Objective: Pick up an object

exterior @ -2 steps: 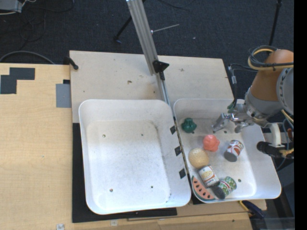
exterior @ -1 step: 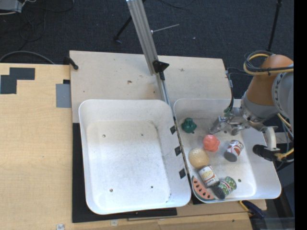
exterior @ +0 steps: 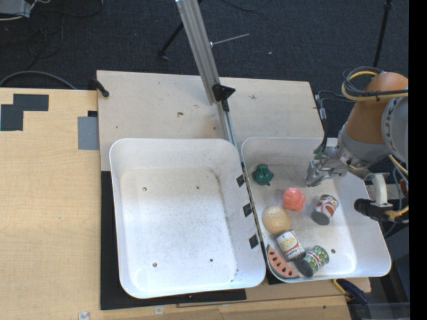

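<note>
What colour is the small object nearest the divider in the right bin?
Dark green, seen clearly in the camera view.

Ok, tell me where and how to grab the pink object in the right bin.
Take the pink object across its rounded middle, coming straight down from above. It looks compact and lumpy, with no handle. Bare floor lies on its upper-left and upper-right sides for the tool's fingers; the tan ball sits close at its lower left, so avoid that side.

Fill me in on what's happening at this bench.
The arm reaches into the right bin, its gripper low over the floor near the pink ball and a small can. Nothing shows between its fingers. A green toy, a tan ball, a bottle and a watermelon slice lie nearby.
</note>
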`<state>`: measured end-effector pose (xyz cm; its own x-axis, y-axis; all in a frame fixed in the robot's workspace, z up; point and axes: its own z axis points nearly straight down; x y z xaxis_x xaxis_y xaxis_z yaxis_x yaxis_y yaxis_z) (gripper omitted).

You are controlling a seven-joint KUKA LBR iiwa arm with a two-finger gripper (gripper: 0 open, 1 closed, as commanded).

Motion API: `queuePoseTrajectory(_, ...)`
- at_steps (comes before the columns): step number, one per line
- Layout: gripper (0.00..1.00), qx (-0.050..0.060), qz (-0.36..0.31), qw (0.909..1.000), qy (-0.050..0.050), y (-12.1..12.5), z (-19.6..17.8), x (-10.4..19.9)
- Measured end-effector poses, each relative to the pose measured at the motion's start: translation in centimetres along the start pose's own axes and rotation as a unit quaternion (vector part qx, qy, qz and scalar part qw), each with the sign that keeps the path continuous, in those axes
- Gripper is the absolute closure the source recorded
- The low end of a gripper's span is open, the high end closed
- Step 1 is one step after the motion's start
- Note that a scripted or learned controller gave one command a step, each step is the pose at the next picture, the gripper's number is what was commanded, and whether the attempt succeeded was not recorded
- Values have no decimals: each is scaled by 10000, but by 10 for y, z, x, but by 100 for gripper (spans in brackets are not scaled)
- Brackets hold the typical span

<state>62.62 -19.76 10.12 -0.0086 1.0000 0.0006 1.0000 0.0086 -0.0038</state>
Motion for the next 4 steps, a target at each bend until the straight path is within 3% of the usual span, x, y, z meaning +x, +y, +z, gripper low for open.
queuePoseTrajectory(3, 100, -44, 20, 10000, -12, -1, -161, -10)
queuePoseTrajectory(4, 100, -8, 18, 10000, 8, -2, -166, 42)
